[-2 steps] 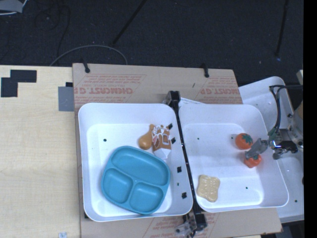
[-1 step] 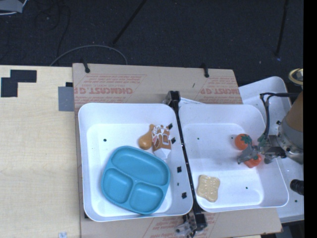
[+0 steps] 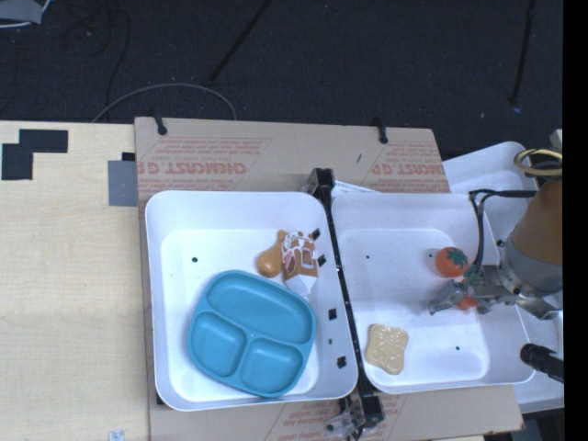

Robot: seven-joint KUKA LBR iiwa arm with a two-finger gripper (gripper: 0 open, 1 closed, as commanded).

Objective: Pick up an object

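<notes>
My gripper (image 3: pixel 452 299) is low in the right bin (image 3: pixel 413 223), near its right edge, beside a small orange ball (image 3: pixel 450 261). I cannot tell how its fingers stand. The ball looks light and smooth, so I think it may roll; I would pinch across its middle. A tan waffle piece (image 3: pixel 387 347) lies by the front edge. The left bin (image 3: pixel 175 237) holds a blue tray (image 3: pixel 251 333) and a brown toy (image 3: pixel 289 255).

Even, bright overhead light, slightly soft picture.
The two shallow white plastic bins (image 3: pixel 170 246) glare almost to washout, shadows under the sectioned blue plastic plate (image 3: pixel 251 333) stay faint, the dark floor (image 3: pixel 276 44) behind is murky, and fine detail blurs.
</notes>
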